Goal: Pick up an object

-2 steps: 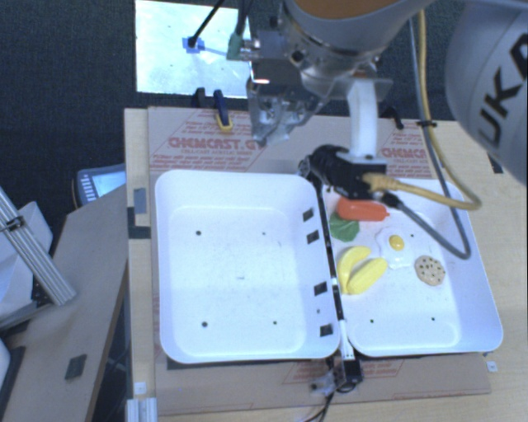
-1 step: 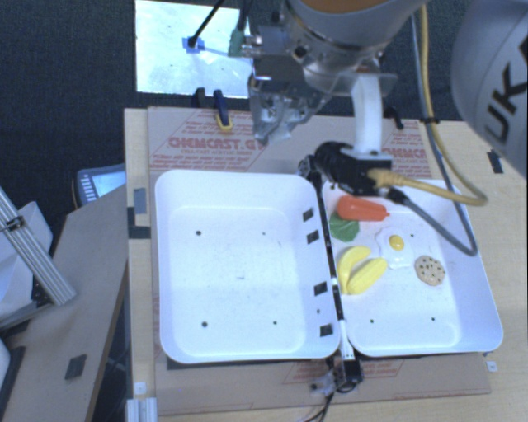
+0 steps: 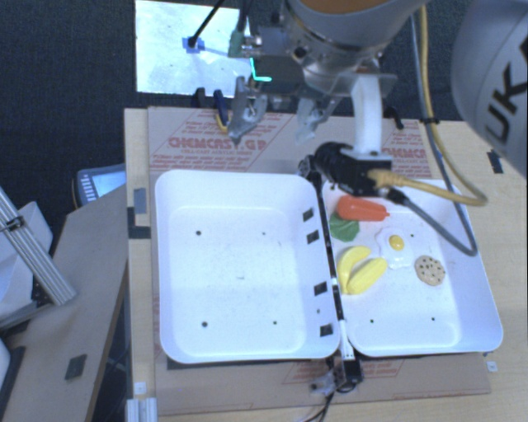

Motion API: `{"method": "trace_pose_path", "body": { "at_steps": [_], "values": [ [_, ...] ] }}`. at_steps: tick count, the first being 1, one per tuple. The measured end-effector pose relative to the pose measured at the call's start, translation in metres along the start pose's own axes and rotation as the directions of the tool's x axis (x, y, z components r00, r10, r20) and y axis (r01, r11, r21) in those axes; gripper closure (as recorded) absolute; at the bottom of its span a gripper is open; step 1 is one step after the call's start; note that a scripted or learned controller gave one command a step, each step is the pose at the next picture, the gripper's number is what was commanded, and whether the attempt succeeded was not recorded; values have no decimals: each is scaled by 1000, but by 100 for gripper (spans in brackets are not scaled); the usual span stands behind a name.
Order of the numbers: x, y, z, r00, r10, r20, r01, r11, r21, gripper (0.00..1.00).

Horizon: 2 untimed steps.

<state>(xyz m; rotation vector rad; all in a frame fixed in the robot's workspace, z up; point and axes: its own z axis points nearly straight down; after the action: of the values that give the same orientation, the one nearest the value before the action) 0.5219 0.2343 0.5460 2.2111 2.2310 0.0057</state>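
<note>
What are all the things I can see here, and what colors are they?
Left bin: one, white, left side of the bench.
Right bin: one, white, beside the left bin.
Carrot: one, orange with a green end, right bin, top.
Banana: one, yellow, right bin, near the divider.
Fried egg: one, white with a yellow middle, right of the banana.
Cookie: one, tan with dark spots, right of the egg.
Cable: one, yellow, over the right bin.
Arm: one, grey with an orange band, top.
Claw: one, metal, open, above the bins' far edge.
</note>
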Motion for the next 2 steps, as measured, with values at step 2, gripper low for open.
{"method": "trace_pose_path", "body": {
  "at_steps": [2],
  "values": [
    [0, -38, 105, 1000, 3, 6, -3, 1000, 12, 100]
  ]
}}
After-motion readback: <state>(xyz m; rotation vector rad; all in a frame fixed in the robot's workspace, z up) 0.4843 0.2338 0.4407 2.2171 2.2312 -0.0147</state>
